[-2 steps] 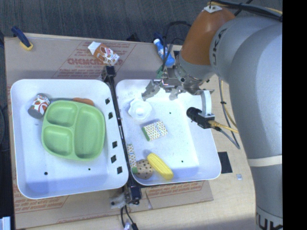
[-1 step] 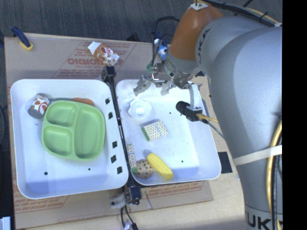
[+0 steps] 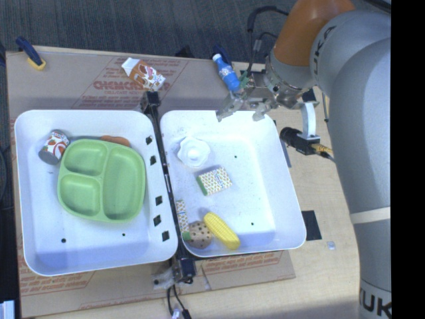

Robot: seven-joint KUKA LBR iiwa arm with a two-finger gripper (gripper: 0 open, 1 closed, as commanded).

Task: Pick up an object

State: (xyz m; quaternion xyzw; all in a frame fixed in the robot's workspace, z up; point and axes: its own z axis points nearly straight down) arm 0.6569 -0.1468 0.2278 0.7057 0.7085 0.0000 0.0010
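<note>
In the right-hand shallow white bin (image 3: 279, 171) lie a small round white plastic cup (image 3: 193, 152), a green-patterned square sponge (image 3: 214, 181) lying flat mid-bin, a yellow plastic corn cob (image 3: 221, 230) lying slantwise, and a speckled brown ball (image 3: 196, 234) touching it.

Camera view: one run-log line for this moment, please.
gripper: above right bin far rim, nothing held | corn, sponge: in bin

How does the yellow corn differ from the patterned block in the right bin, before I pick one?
The corn is plain yellow, long and rounded; the patterned block is flat, squarish, and speckled green on white. The corn lies near the bin's front wall beside a brown speckled ball; the block sits alone mid-bin, apart from other things. Both lie at a slant in the right bin, and the gripper is over the bin's far rim, away from both.
</note>
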